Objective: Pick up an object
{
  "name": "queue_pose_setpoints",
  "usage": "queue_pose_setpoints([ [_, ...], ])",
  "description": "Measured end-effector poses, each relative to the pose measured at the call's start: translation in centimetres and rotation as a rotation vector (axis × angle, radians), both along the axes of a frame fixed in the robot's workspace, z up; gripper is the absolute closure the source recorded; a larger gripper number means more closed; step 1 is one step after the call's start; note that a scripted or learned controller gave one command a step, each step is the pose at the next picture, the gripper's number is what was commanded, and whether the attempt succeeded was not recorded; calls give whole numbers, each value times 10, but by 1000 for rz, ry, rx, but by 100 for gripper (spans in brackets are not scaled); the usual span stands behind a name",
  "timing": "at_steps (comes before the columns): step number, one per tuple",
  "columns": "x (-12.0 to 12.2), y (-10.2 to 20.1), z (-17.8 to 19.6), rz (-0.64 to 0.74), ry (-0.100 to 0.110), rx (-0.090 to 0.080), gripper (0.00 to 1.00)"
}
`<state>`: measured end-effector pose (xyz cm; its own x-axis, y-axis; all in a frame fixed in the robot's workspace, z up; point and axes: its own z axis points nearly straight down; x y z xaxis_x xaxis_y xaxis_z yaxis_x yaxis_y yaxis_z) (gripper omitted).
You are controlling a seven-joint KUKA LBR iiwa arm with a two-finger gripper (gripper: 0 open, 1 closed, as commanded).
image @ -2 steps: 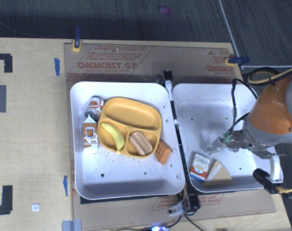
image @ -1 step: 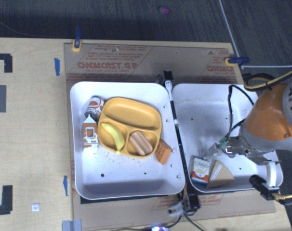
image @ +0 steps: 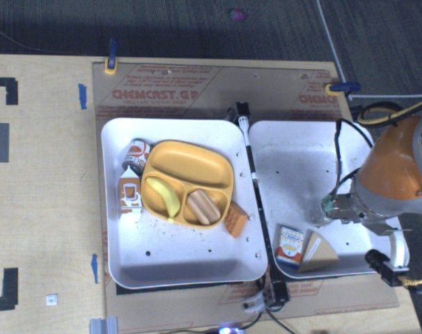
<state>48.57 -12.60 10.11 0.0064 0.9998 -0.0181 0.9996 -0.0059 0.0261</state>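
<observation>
2 shallow white bins sit side by side on the bench. At the left bin's (image: pixel 127 256) upper left lies a small can (image: pixel 135 156), with an orange-and-white carton (image: pixel 129 195) just below it. Beside both rests a yellow divided plate (image: pixel 190 164) carrying a banana (image: pixel 163 196) and a hot dog (image: pixel 203 207); an orange cracker-like piece (image: pixel 235 220) touches its lower right edge. In the right bin (image: pixel 294 152), near the front wall, a small juice box (image: pixel 290 245) lies against a tan wedge (image: pixel 318 252). The gripper (image: pixel 336 207) hangs just above and right of the wedge; whether it grasps anything, I cannot tell.
</observation>
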Motion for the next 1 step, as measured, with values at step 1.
queue_pose_setpoints([
  [1,0,0,0,0,0,0,0],
])
